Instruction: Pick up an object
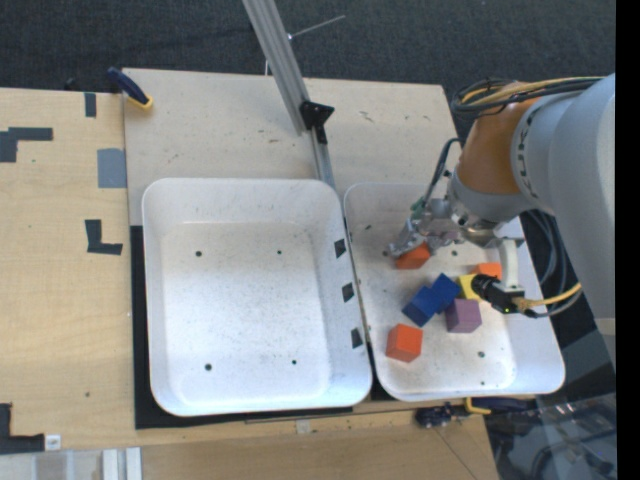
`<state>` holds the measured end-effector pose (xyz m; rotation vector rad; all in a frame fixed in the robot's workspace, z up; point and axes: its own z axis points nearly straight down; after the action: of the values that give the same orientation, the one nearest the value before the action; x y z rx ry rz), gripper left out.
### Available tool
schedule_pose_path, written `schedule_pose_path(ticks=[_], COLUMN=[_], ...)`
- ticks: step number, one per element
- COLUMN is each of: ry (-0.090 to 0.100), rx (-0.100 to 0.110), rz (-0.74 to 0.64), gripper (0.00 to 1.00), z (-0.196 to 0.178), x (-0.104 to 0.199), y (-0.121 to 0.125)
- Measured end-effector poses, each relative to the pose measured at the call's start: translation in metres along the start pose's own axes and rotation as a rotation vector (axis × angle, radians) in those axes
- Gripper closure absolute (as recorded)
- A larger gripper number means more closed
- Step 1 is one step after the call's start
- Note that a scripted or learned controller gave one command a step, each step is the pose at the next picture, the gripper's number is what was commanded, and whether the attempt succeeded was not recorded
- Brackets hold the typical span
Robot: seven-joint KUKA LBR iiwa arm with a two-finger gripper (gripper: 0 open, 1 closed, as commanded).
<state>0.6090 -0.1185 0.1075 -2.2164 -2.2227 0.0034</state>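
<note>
- The pincer sits low in the upper part of the right bin, its metal tip right at a small orange-red block; the tip is small and blurred, so I cannot tell how far it is parted or whether it has the block.
- That block is partly covered by the pincer, so its full shape is hard to make out.
- The arm is cut off at the right of the frame: a smooth grey casing with a glossy orange band, and dark cables looping beside it.
- In the middle of the right bin lies a blue block, angular and matte, touching a purple cube on its right.
- A yellow piece and a small orange piece lie just above the purple cube, partly hidden by a black cable end, their shapes unclear.
- An orange cube stands apart, lower in the right bin.
- The left bin is shallow white plastic with rounded corners, speckled with dark flecks.
- Both bins rest on a pale wooden desk marked with grey tape patches.
- A slanted metal rail crosses the upper middle of the frame.
</note>
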Motion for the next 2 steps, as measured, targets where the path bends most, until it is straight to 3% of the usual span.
schedule_pose_path(ticks=[2], ry=[-0.001], rx=[-0.005], rz=[0.002], gripper=[1.00], z=[-0.086], x=[0.002], y=[0.004])
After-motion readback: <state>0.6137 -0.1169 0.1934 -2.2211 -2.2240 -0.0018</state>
